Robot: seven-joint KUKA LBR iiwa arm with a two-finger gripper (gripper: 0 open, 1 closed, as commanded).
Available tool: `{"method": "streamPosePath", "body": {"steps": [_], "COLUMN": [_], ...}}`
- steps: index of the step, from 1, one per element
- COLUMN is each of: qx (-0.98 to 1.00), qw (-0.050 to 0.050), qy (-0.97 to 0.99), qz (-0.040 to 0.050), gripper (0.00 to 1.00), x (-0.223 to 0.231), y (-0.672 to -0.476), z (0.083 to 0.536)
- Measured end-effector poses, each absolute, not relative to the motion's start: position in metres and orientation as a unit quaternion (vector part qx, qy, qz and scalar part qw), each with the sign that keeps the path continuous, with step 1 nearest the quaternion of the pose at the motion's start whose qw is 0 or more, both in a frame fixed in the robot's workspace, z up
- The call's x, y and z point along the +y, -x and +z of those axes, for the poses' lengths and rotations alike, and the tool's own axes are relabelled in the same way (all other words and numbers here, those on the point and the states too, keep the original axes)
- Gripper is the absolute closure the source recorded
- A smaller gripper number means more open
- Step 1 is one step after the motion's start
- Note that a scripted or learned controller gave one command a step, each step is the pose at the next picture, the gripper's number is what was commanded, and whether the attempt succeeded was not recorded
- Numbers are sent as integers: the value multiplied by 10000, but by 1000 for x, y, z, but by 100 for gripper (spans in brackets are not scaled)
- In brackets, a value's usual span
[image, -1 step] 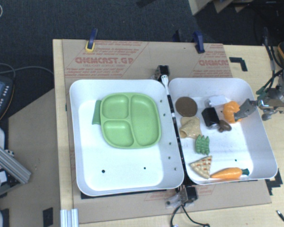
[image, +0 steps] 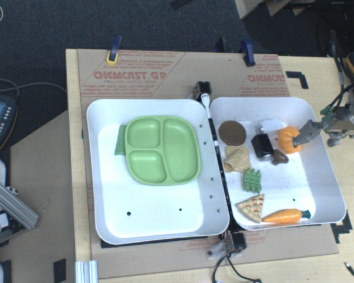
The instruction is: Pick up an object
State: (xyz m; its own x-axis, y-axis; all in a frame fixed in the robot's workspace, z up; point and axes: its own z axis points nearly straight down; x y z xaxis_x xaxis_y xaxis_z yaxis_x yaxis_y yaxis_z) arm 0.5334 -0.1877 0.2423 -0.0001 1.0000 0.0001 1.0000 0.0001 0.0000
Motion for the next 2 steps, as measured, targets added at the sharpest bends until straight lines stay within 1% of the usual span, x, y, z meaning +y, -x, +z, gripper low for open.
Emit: {"method": "streamPosePath", "body": {"steps": [1,2], "qx": [-7074,-7069], "qw": [23,29], "qy": [7068,7074], "qz": [10,13], "gripper": [0,0], "x": [-184,-191], "y": [-533,-529], "z": [199,152]}}
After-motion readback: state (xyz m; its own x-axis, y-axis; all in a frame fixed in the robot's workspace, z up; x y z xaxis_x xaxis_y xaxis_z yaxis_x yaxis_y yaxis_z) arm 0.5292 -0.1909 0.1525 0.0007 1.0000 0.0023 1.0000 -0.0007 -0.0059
